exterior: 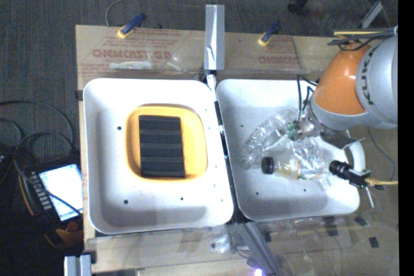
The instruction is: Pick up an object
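The clear plastic bottle lies on its side in the right bin, its dark cap pointing toward nine o'clock, with crumpled transparent film heaped around and over it from about eleven to three o'clock. The gripper sits at the bottle's one o'clock, low over the film; whether its fingers are spread or pressed together I cannot tell, since the wrist and the wrinkled plastic hide them.

To do the pick well, I judge the fingers should straddle the bottle's round body across its short axis, near the cap end where the film is thinnest, and come down square so the slick cylinder does not roll or squirt out. The film looks thin and glossy, likely to slide or get pinched instead.

At nine o'clock from all this, the left bin holds a soft-cornered yellow tray carrying a dark ribbed block, matte and rectangular.
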`<state>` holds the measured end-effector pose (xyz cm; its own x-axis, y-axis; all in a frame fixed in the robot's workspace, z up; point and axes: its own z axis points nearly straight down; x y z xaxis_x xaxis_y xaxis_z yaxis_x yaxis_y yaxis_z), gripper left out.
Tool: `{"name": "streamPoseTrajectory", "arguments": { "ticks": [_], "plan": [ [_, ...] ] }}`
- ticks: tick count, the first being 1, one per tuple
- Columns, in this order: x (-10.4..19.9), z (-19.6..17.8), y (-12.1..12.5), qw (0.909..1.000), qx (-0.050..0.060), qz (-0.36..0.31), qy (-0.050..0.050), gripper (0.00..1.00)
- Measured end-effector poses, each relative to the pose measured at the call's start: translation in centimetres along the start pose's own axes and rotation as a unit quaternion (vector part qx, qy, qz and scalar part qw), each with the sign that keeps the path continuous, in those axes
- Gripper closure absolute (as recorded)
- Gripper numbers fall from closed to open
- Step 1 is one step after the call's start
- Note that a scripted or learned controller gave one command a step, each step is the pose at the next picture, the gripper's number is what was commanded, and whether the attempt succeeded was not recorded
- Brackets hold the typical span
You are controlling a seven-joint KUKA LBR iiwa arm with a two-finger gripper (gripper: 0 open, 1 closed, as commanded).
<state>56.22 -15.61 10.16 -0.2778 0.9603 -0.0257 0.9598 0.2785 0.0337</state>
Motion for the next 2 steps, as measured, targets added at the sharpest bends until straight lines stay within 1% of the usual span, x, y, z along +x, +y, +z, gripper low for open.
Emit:
{"name": "streamPoseTrajectory", "arguments": {
  "ticks": [1, 2],
  "plan": [
    [-1.2, -0.2, -5.8, 0.9999, -0.001, -0.011, 0.003, 0.0],
    [-3.5, 0.2, -0.3, 0.9817, 0.005, 0.19, 0.007, 0.0]
  ]
}}
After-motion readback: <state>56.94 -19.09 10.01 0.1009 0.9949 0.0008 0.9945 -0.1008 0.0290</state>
